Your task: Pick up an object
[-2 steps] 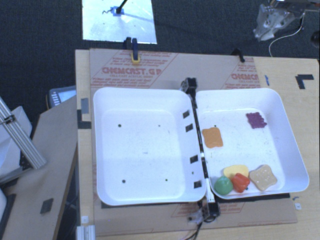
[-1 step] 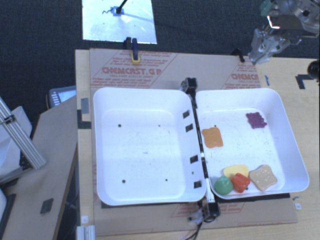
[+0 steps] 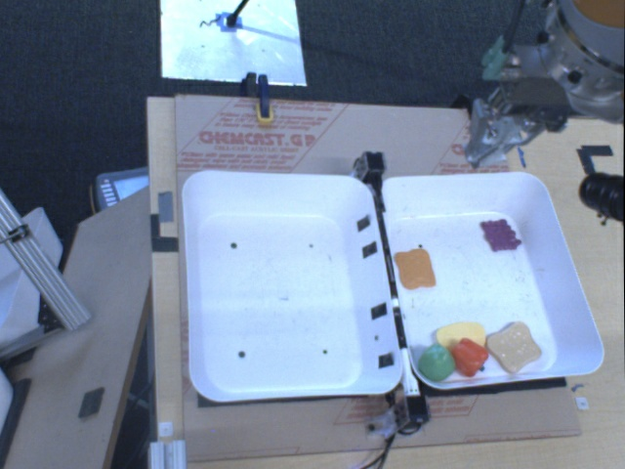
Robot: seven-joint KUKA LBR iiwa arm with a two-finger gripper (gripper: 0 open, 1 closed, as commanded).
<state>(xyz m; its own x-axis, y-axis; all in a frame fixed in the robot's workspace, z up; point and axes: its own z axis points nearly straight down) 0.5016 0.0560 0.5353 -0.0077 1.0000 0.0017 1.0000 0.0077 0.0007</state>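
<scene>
**Five small items in the right bin, arm above its far rim**

Nearest the camera, along the front wall of the right white bin (image 3: pixel 566 291), four pieces huddle in a row: a green rounded piece (image 3: pixel 436 362), a red piece (image 3: pixel 470 357), a yellow piece (image 3: pixel 459 334) just behind those two, and a tan toast-shaped slice (image 3: pixel 514 346) toward the right corner. The green, red and yellow ones touch or overlap; the toast lies just beside the red one. An orange flat slab (image 3: pixel 415 269) sits apart near the divider side, and a purple knobbly cluster (image 3: pixel 499 234) lies alone toward the back right, with bare floor around both.

The left white bin (image 3: pixel 195 262) shows only dark specks on its floor.

The gripper (image 3: pixel 485 148) hangs over the right bin's far rim, above the cardboard sheet (image 3: pixel 293 130). Its finger spread is too blurred to read, and the arm is cut off at the frame's top right.
</scene>
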